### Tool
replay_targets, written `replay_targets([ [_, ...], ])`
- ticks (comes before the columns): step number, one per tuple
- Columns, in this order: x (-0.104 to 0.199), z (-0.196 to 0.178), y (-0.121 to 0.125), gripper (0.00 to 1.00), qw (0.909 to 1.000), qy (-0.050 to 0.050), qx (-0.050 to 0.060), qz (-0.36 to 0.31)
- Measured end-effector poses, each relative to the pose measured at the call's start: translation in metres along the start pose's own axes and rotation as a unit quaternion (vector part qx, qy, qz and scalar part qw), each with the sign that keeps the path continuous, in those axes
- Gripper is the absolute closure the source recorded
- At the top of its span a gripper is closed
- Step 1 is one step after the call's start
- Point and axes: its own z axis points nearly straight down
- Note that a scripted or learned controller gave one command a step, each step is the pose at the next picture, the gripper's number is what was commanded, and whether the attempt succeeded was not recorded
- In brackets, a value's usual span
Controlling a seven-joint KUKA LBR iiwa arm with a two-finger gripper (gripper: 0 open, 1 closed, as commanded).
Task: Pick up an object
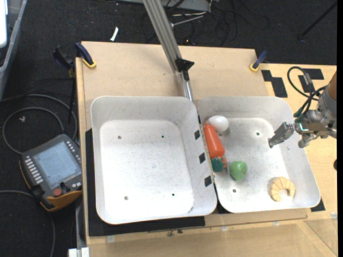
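The gripper (293, 134) is hanging over the right bin's (252, 208) right edge, fingers spread apart and gripping nothing. A white ball (218, 123), orange carrot (213, 141), teal piece (218, 165) and green ball (238, 169) are crowding the left wall; a croissant (282, 188) is lying near the front right corner, leaving the middle floor open

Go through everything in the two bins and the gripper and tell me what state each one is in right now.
Orange carrot-shaped toy: lying lengthwise along right bin's left wall.
White egg-shaped object: resting at the carrot's far end.
Green round toy: resting on bin floor, free.
Small teal piece: lying beside the green toy.
Tan croissant-shaped toy: lying near front right corner.
Gripper: above right bin's right side, holding nothing.
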Motion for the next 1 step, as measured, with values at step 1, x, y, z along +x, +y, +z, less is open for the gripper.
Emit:
replay_targets([
  [1, 0.0, -0.0018, 0.0006, 0.0, 1.0, 0.0, -0.002, 0.001],
])
